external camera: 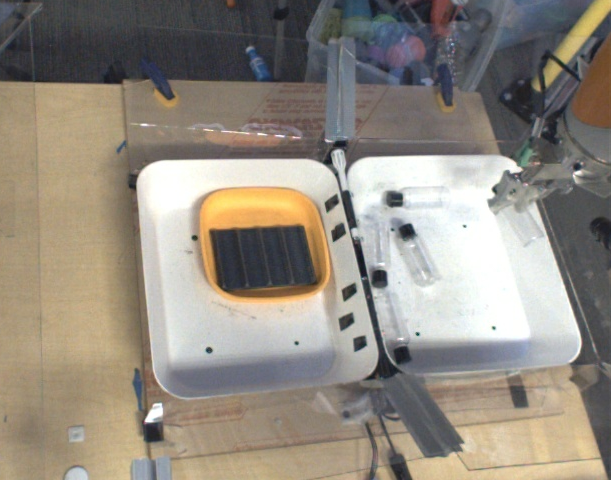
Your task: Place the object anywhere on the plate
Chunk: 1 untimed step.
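Orange is the plate (263,208), which we take as our landmark: it sits in the middle of the left bin (170,268), and a dark ribbed block (263,256) lies flat on it, covering most of its floor toward the near rim. Right of the plate, past the divider, we see the right bin (505,308) with clear vials scattered in its left half. One black-capped vial (415,197) lies crosswise at the far side; another vial (416,254) lies at a slant just nearer; a third (379,258) lies along the divider, closest to the plate. Farther right of the plate, well apart from it, the claw (512,192) hangs over the right bin's far right corner. Whether it is apart or together we cannot tell. The bench (55,268) is pale wood.
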### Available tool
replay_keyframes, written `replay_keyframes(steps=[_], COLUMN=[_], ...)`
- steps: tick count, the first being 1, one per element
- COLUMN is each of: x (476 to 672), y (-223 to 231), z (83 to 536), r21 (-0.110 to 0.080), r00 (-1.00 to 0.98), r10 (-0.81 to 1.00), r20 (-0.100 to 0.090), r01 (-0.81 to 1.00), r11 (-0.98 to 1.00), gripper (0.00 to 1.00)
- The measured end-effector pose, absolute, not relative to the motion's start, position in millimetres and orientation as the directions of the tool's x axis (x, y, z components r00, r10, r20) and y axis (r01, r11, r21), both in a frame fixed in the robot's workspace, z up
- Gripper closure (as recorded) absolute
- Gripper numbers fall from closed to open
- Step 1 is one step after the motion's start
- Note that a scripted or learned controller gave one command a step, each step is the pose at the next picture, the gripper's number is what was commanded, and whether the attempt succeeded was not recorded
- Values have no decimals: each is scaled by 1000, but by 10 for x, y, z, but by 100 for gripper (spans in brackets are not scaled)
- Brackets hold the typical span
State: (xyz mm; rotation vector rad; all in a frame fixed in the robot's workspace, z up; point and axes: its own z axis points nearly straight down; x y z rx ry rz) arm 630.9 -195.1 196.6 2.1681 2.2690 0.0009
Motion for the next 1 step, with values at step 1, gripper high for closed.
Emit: replay_keyframes(steps=[1], x=[6605], y=[-1794], z=[2062], r21=[4], r00=[-304], r10=[953], r20=[-3], r01=[953], r11=[304], gripper=[100])
